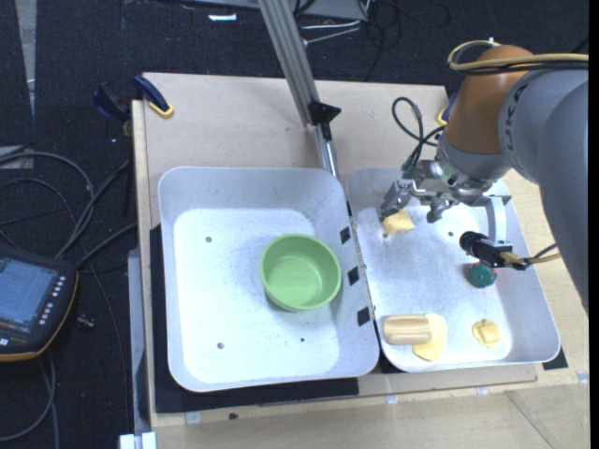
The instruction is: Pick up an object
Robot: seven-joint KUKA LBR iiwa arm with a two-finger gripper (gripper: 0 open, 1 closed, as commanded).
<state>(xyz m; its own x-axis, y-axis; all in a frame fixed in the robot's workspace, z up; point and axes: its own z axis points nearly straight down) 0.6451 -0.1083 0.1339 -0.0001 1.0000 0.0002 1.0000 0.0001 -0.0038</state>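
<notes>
The floor around the bench is dark carpet strewn with black cables. A handheld control pendant with a lit screen (23,305) lies on that floor, well to the left of the green bowl. The bench itself is a pale wooden board (234,124); a blue and yellow clamp (150,94) sits at its far left corner, and a slanted grey metal pole (292,50) rises from the board's far edge.

The left shallow white plastic bin (201,204) holds a round light-green plastic bowl (300,271), upright, mouth open to the camera, lying right of that bin's centre. Black tabs mark the seam where the two bins meet, just right of the bowl.

In the right white bin (524,316), right of the bowl and toward the near edge, lies a tan bread-roll-shaped toy (406,329), its long axis running left to right, touching a flat yellow piece (432,349). A small yellow lump (485,331) sits further right. A small dark teal round object (482,275) lies above that lump, beside a black fitting.

The two-finger gripper (412,204) stands over the far part of the right bin, up and right of the bowl. A small pale yellow chunk (398,223) sits directly at its fingertips, touching or nearly so. Whether the fingers enclose it cannot be told. The grey arm with its orange band (487,101) enters from the right.
</notes>
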